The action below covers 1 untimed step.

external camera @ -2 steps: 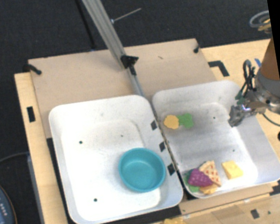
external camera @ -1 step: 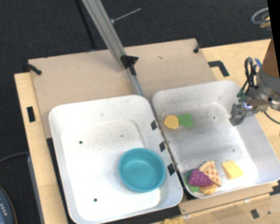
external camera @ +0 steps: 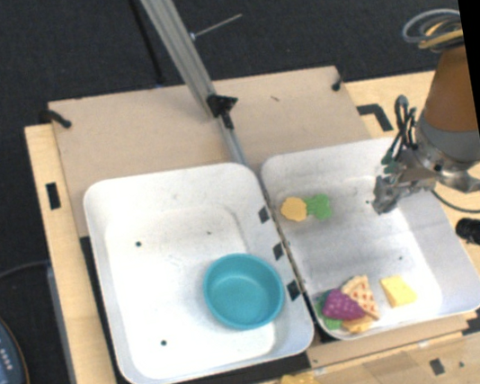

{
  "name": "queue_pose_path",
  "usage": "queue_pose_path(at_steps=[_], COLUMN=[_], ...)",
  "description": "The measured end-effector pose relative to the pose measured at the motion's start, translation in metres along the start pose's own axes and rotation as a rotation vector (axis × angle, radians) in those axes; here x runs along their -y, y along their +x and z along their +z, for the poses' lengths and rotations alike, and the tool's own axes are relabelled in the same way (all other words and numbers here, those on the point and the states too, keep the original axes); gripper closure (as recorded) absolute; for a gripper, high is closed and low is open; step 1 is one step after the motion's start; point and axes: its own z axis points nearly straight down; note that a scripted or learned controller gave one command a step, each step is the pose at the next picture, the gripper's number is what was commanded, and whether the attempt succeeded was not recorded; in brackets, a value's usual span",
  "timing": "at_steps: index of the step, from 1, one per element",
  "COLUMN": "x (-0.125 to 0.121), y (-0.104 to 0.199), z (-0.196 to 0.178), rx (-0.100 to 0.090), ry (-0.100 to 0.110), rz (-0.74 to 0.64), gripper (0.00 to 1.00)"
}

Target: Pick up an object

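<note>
Both bins, the left bin [external camera: 122, 252] and the right bin [external camera: 431, 246], appear as smooth white plastic with faint grey scuffing. The bowl [external camera: 241, 291] is glossy teal plastic. The toy food pieces [external camera: 354, 302] below the gripper [external camera: 384, 194] look like matt plastic. The bench [external camera: 148, 133] surface resembles matt unfinished board. The slanted bar [external camera: 179, 46] is brushed metal.

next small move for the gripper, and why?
Probably shift the gripper toward the yellow block at the right bin's near edge, then lower. The gripper hangs over bare bin floor, holding nothing visible; that block lies apart from the other toys, so it looks easiest.
</note>
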Motion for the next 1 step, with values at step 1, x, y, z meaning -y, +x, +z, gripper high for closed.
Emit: queue_pose_path(at_steps=[1], x=[-0.0116], y=[0.0432], z=[0.0050], rx=[0.000], ry=[0.002], rz=[0.001], gripper=[1.00])
